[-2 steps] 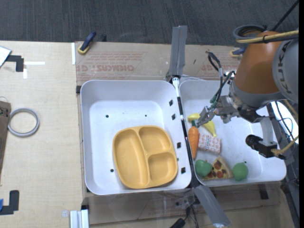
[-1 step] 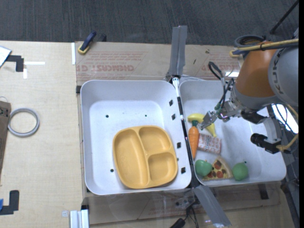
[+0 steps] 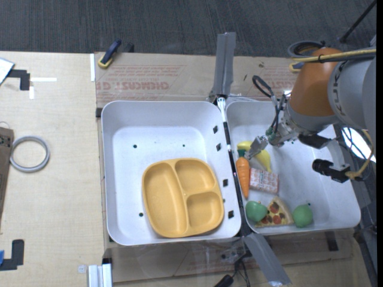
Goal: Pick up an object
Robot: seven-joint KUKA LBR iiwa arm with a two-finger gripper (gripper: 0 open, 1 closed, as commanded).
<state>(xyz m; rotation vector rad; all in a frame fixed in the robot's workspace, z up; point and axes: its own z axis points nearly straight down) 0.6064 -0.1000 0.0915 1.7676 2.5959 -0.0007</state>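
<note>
From the camera above the table, my gripper (image 3: pixel 261 146) hangs low in the right-hand white bin (image 3: pixel 341 217), my grey arm with its orange band (image 3: pixel 314 91) reaching in from the right. My fingers are spread open, tips pointing down and left, and nothing sits between them; they are just above the yellow banana-shaped toy (image 3: pixel 254 152) lying near the bin's left wall. Just nearer than that lies the orange toy carrot (image 3: pixel 242 175), lengthwise along the wall, and beside it on the right a small pink-and-white packet (image 3: pixel 264 180). At the near end of this bin a green round toy (image 3: pixel 256 211), a toy pizza slice (image 3: pixel 275 213) and a green apple-like ball (image 3: pixel 303 215) lie in a row. The left white bin (image 3: pixel 119 130) holds a yellow plastic divided plate (image 3: pixel 182 196). Far left on the table lies a grey tape ring (image 3: pixel 29 153).
</note>
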